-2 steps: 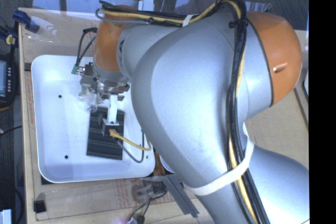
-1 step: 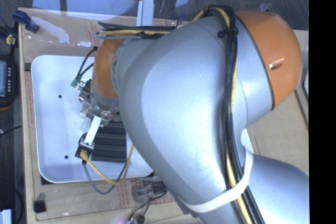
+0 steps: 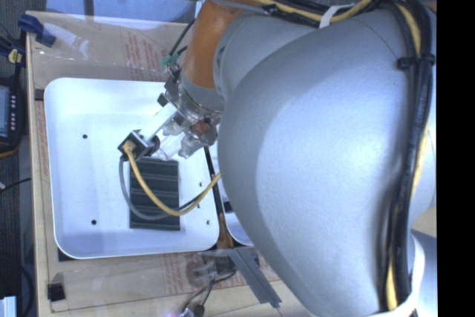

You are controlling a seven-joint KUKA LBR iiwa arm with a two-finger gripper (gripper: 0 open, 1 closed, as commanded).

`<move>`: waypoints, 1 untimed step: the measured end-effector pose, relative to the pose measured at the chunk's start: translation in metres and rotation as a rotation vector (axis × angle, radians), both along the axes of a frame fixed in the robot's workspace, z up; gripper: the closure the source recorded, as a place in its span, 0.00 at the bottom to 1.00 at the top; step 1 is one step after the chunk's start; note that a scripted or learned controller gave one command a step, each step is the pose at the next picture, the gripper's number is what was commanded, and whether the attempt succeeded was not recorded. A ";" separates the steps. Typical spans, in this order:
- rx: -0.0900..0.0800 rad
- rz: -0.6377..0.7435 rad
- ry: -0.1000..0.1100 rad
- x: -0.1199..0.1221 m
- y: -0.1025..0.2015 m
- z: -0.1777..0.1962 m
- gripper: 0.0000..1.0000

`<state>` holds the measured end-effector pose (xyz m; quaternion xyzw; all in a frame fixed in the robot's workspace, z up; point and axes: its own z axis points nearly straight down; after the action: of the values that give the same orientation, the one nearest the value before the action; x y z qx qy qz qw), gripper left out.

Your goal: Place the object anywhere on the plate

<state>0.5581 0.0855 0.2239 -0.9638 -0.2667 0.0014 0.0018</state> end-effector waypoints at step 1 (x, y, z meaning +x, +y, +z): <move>-0.001 -0.077 0.003 0.051 -0.029 -0.034 1.00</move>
<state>0.6089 0.0569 0.1899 -0.9734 -0.2293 0.0030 0.0015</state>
